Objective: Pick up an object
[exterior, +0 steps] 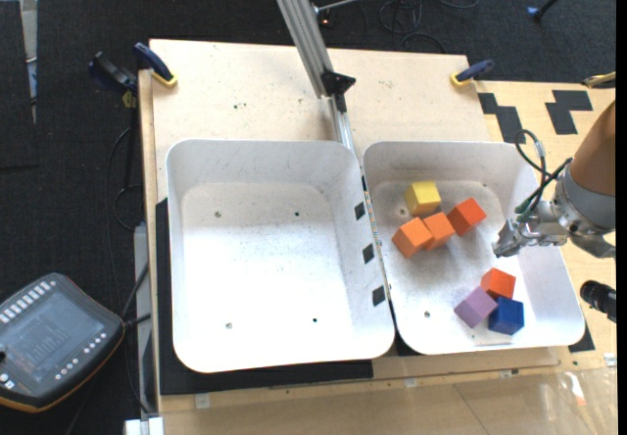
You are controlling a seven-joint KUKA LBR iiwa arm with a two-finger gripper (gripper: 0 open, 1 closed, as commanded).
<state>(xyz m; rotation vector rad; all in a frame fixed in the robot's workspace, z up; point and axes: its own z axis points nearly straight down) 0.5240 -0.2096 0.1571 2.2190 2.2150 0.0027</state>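
Looking down on the desk [245,80] from my remote feed, I see the arm [593,178] coming in from the right, and its hand [511,241] sits over the right side of the right bin [549,325]. The hand is small and partly blurred against the white floor of the bin, so I cannot tell how it stands, and I see no block in it. Its tip is close above the bin floor, in a bare patch between the two groups of blocks.

The blocks all lie in the right bin. Just below the hand, near the bin's front right corner, an orange-red block [500,281] lies touching a purple block [477,307] and a blue block [506,316]; these three are bunched together. Up and to the left of the hand, an orange block [467,215] lies near it but apart. Further left, two more orange blocks [423,232] lie pressed side by side, with a yellow block [424,197] just behind them.

The left bin [196,178] lies beside the right one, their edges meeting at the middle
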